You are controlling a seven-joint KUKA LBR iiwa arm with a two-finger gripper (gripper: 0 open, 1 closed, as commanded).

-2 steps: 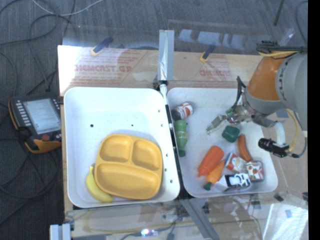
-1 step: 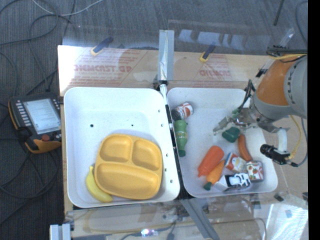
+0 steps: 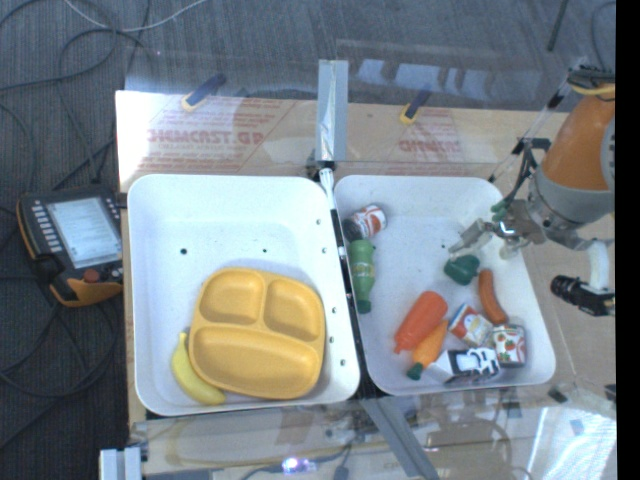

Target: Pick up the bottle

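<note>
One green bottle (image 3: 361,273), slim, glossy plastic, lying along right bin (image 3: 420,190) left wall; gripper (image 3: 487,234) open, holding nothing, above teal lump (image 3: 462,268).

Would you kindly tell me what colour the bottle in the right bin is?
Green, in the camera view: the green plastic bottle.

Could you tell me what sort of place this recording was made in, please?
Probably a robotics lab test cell: two shallow white plastic bins of toy food sit on a bench under a grey and orange robot arm, with a handheld control pendant and loose black cables on grey carpet.
</note>
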